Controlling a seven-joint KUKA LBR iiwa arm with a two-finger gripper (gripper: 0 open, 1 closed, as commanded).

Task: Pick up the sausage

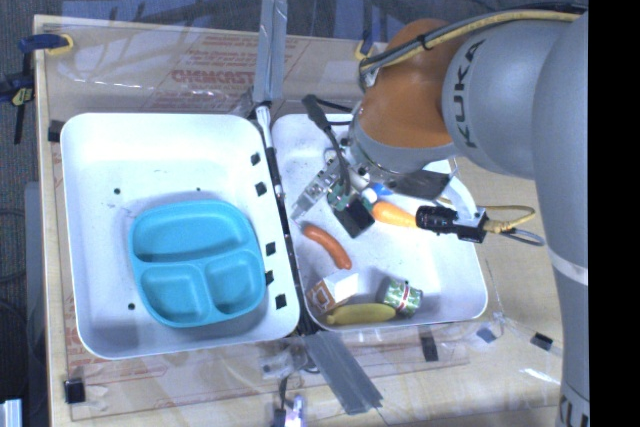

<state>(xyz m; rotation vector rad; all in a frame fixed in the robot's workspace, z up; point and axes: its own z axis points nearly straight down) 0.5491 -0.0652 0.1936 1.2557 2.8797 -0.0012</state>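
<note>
The sausage (327, 245) is a short reddish-brown link lying slantwise on the floor of the right bin (462, 260), near its left wall. My gripper (328, 203) hangs just above and behind it, under the orange wrist band. Its fingers are spread, a silver one (308, 194) towards the left and a dark one (348, 215) towards the right, with nothing between them. The gripper is open and stands a little apart from the sausage.
An orange carrot (396, 213) lies right of the gripper. Along the right bin's front are a small box (334, 292), a banana (362, 313) and a green-labelled can (401, 295). The left bin (90, 165) holds a blue compartment tray (195, 260).
</note>
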